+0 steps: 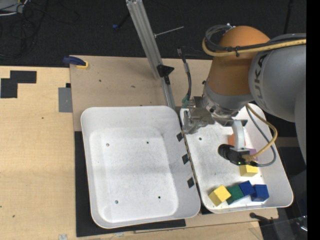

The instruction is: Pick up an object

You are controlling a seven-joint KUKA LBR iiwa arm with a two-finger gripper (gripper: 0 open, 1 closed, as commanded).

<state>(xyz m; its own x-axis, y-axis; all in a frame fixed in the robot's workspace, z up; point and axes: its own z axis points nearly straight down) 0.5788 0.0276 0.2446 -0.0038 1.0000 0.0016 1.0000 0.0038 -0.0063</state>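
Two white bins; yellow blocks two, blue two.

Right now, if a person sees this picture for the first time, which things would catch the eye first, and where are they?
The big grey arm with its orange band dominates the upper right, reaching down over the right bin. Next come the bright blocks at that bin's near end: a yellow block, a green block and blue blocks. The left bin is a wide white field.

Bins: matt white plastic, finely speckled. Desk: pale smooth wood. Arm: smooth grey shell, glossy orange band. Angled rail: ribbed bare metal.
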